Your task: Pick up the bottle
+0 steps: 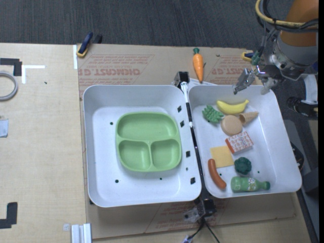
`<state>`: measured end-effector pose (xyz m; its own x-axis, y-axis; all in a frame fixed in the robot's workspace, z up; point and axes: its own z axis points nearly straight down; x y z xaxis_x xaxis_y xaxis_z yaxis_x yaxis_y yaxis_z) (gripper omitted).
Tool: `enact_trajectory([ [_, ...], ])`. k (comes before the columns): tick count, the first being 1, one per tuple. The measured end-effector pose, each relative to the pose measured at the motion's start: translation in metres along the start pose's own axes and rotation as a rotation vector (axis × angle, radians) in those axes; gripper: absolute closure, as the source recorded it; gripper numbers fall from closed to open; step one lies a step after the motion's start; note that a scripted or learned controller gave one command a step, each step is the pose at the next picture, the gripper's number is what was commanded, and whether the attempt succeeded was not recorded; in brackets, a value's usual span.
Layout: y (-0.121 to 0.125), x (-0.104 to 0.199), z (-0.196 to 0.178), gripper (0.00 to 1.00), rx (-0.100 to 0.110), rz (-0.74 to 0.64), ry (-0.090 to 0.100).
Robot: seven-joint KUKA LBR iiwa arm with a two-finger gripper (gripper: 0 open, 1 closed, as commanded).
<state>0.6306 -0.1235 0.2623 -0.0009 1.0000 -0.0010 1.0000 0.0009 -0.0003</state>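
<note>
Green divided plate [149,147] in left bin [96,151]. Sausage [216,173], broccoli [243,165] crowding green bottle [249,185], lying flat at right bin's [283,135] near edge. Pincer [246,81] apparently empty, high at far rim, fingers slightly parted. Likely risks: nudging neighbours, slipping off the round body.

Bright, even overhead light; soft shadows inside the white bins [96,151]; sharp focus, slight blur at corners

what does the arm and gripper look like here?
The arm is grey with a broad orange band above the wrist. Black and yellow cables loop beside it. The gripper is small, of bare metal, with thin fingers and thin wires near its base.
</note>
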Motion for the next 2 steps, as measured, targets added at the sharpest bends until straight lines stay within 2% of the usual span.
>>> enact_trajectory([
  [1, 0.000, 0.000, -0.009, 1.00, -0.001, -0.002, -0.001],
  [2, -0.069, 0.103, 0.070, 1.00, 0.001, -0.133, 0.000],
])
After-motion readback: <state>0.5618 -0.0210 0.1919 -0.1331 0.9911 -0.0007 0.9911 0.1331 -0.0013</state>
